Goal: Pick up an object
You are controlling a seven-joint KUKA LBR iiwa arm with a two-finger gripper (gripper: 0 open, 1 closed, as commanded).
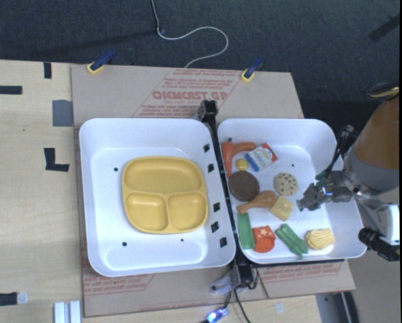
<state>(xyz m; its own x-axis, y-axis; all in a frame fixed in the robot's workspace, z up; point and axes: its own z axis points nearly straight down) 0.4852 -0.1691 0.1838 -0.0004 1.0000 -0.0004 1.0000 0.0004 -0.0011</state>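
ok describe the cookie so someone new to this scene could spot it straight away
Look in the right-hand shallow white bin, the one crowded with toy food. Near its middle, just left of the dark claw, lies the small round tan cookie. Its dark speckles set it apart from the larger plain brown disc to its left.

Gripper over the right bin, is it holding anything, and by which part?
Nothing is held. The gripper hovers over the right bin, beside the cheese piece.

Glossy, seemingly plastic bins (93,180); cardboard underlay (187,93).
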